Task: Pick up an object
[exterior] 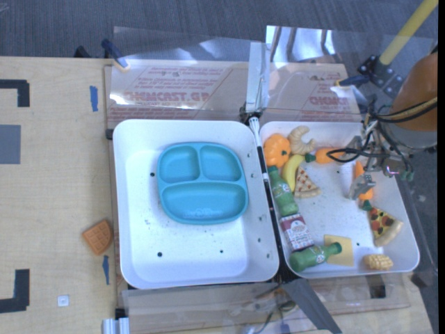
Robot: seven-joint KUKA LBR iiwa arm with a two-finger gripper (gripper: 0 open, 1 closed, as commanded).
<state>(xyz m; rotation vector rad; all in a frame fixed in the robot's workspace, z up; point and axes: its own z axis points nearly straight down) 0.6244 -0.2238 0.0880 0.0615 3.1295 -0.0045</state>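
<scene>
Tool [364, 186] low in right bin [410, 228], grip state unclear behind cables, orange item [359, 169] half hidden beside it.

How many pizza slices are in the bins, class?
2. One pizza slice lies near the right bin's left side, beside the banana. The other pizza slice lies by that bin's right wall, below the tool. The arm could hide more.

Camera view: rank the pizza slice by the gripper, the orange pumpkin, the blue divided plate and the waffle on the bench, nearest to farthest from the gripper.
Measured from the gripper, in the right bin:
1. Pizza slice, just below it, same bin.
2. Orange pumpkin, at that bin's far-left corner.
3. Blue divided plate, in the left bin.
4. Waffle, on the bench outside the left bin.
</scene>
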